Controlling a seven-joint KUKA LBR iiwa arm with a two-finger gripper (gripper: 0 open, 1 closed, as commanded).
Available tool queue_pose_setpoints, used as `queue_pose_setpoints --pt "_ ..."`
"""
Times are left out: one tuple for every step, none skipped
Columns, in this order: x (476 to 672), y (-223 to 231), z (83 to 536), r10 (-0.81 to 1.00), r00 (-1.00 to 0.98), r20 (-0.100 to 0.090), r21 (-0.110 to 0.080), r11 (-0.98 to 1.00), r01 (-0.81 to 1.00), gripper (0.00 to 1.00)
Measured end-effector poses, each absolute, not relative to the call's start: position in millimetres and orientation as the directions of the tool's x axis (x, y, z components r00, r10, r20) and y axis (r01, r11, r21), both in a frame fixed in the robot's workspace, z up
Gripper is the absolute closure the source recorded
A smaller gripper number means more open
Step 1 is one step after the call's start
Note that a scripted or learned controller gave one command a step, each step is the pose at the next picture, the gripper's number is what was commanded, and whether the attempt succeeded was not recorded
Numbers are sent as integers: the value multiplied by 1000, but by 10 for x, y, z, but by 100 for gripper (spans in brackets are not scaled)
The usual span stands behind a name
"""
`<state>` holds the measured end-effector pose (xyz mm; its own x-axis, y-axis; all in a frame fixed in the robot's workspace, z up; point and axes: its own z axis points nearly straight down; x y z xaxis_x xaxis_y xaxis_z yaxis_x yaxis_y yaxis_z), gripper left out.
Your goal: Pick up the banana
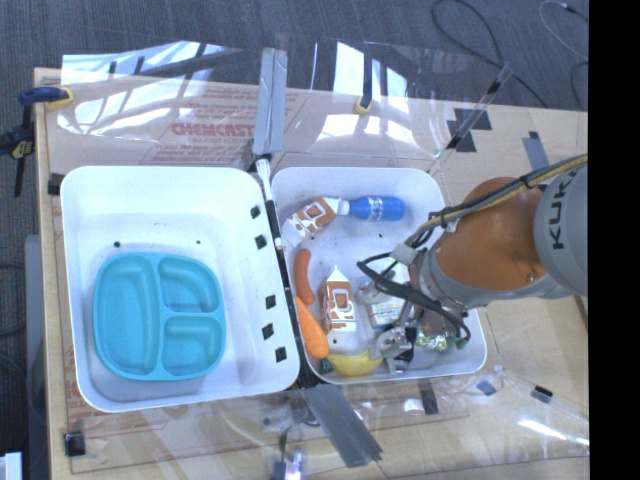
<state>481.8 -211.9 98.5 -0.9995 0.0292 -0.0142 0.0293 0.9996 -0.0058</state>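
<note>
The pincer point(405, 340) is low in the right bin point(455, 196), at the end of the grey arm point(500, 253) with its orange band, which comes in from the right over the bin's near right corner. Black cables loop round the wrist and the pincer's parts merge with them and with the clutter beneath, so how wide it stands, or whether it has hold of anything, cannot be told. The banana point(352, 364) lies flat along the near wall of the right bin, just left of the pincer and close beside it; whether the two touch is unclear. Left of the banana an orange carrot point(312, 333) lies along the bin's left wall, with a reddish sausage-shaped item point(303, 274) above it. Between these and the pincer sits a small white and orange carton point(338, 306). Toward the far wall lie another white and orange packet point(312, 216) and a bottle with a blue label point(375, 208) on its side. The left bin point(90, 193) holds a light blue divided tray point(158, 314). Both bins rest side by side on the counter point(540, 368).
</note>
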Motion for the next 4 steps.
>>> queue_pose_setpoints --pt "4832 -2112 1088 27 -1000 -15 -6 1000 27 100" --pt "5019 -2111 1916 115 -993 -3 -1 993 115 100" --pt "5018 -2110 1915 115 -993 -3 -1 993 115 0" --pt "4818 -2097 974 71 -997 -13 -2 997 71 0"
